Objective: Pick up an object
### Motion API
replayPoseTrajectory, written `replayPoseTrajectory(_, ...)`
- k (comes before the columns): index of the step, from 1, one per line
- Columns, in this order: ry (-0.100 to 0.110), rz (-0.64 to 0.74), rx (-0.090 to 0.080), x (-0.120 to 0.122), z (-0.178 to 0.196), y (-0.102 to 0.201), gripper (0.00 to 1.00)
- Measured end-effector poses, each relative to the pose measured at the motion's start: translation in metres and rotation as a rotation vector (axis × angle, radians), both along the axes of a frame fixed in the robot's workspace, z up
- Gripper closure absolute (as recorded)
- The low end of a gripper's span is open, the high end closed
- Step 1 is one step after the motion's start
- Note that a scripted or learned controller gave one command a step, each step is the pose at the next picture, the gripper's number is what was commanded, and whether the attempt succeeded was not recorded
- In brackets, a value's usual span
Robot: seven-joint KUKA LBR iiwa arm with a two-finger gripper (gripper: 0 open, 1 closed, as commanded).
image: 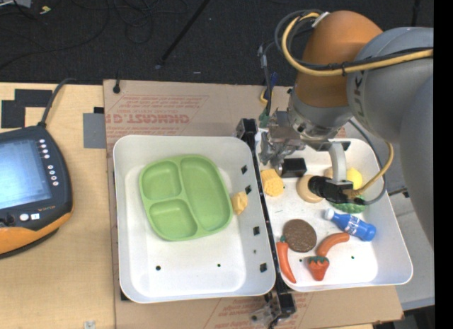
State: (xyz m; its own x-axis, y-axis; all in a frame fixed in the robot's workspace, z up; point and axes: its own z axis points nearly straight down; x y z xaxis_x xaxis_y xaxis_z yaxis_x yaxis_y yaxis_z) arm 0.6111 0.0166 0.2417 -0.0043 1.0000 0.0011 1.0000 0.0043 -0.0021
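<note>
stage: pick not yet made | gripper [274, 156]: low over right bin's [393, 250] far-left corner, grip state cannot tell | yellow corn piece [272, 184] just below it, lying in bin | left: grasp and lift

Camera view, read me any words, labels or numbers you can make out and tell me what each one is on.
Cardboard sheet behind the bins: red printed lines, upside down and blurred; not readable.
Cardboard at the front edge: more red print, too blurred to read.
Pendant on the left: screen and buttons, any text too small to read.
Blue bottle: label too small to read.
No text can be quoted with confidence.
</note>
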Motion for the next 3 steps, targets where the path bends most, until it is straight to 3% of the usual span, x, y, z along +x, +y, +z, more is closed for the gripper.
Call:
replayPoseTrajectory(1, 0.003, -0.003, -0.001, -0.006, -0.015, 0.023, 1.0)
replayPoseTrajectory(2, 0.001, 0.001, -0.002, 0.004, -0.024, 0.025, 1.0)
replayPoseTrajectory(3, 0.0, -0.004, -0.002, 0.013, -0.01, 0.017, 1.0)
